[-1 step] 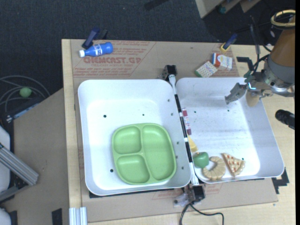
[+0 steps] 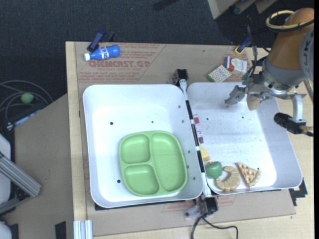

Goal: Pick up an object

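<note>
My gripper (image 2: 242, 96) sits over the right bin (image 2: 279, 148) at its 12 o'clock edge, fingers (image 2: 232, 98) spread apart with nothing between them. One finger points toward 9 o'clock, the other is a tan pad just beside it at 3 o'clock. Orange band of my arm is up at 1 o'clock from the gripper.

Pickable stuff in the right bin is all bunched in the 7 o'clock corner, well apart from the gripper: a green apple-like piece (image 2: 214, 169), a tan curled croissant-like piece (image 2: 229, 179) touching it at 4 o'clock, and a pizza slice toy (image 2: 247, 174) just beside that at 3 o'clock. A small yellow bit (image 2: 205, 154) sits against the divider at 11 o'clock of the green piece.

Left bin (image 2: 99, 133) holds a green divided plate (image 2: 152, 162) with three compartments, lying flat toward its 5 o'clock side.

On the table (image 2: 75, 148) outside the bins: a blue-and-white bottle (image 2: 102, 53) lying on its side at 11 o'clock of the left bin, and a small patterned card or packet (image 2: 219, 73) with a red-and-white box (image 2: 237, 64) at 12 o'clock of the right bin, near my gripper.
</note>
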Available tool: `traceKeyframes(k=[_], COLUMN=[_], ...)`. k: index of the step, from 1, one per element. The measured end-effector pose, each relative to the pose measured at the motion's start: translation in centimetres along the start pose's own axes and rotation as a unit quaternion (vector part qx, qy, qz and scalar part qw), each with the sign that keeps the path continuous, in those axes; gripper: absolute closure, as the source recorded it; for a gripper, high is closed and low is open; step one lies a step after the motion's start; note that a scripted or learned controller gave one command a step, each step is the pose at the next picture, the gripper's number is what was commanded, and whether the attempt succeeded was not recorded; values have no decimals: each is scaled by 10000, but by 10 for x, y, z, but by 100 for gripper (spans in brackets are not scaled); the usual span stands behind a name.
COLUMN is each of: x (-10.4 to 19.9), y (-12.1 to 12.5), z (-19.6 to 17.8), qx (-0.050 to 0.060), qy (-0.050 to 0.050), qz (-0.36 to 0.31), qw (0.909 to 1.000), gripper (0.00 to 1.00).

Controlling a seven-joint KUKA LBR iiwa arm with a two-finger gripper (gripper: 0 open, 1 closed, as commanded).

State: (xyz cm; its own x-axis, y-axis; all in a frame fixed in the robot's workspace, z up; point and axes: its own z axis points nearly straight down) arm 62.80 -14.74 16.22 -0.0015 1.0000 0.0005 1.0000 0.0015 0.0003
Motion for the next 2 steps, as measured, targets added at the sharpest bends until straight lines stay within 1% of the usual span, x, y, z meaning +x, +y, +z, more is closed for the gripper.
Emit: traceKeyframes(k=[1, 2], x=[33, -15], y=[-122, -37], z=[51, -14], qx=[24, -16], qy=[4, -11], qz=[11, 7], qw=[10000, 10000], gripper=[0, 0])
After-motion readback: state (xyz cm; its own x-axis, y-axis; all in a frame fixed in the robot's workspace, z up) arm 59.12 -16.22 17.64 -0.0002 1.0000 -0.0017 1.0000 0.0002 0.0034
